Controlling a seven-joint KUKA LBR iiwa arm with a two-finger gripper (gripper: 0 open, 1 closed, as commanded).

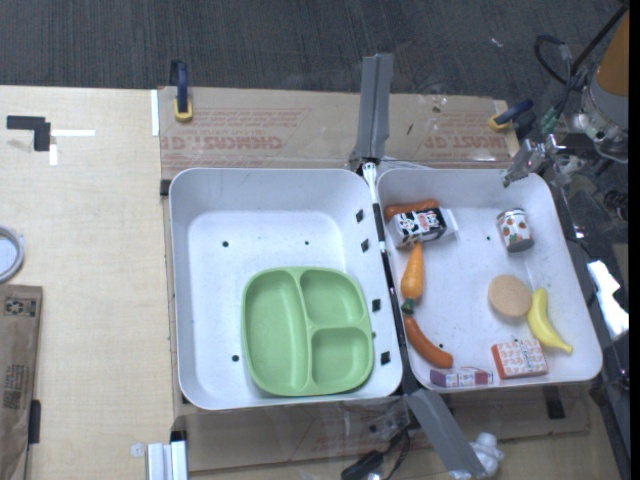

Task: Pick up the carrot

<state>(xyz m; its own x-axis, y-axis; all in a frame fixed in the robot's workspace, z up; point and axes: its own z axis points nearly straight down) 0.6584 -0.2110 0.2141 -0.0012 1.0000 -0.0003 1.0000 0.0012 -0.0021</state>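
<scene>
A robot lab. Two white bins point(190, 268) sit on a plywood bench point(80, 218), cardboard point(270, 128) clamped behind. Cables point(560, 58) trail nearby

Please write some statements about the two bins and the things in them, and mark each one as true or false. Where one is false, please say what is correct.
1. The green plate lies in the left bin. True.
2. The carrot lies on the green plate. False: it lies in the right bin, near that bin's left wall.
3. The banana is in the same bin as the carrot. True.
4. The gripper is shut on the carrot. False: it is at the far right corner of the right bin, well apart from the carrot.
5. The small can stands in the left bin. False: it is in the right bin, on the right side.
</scene>
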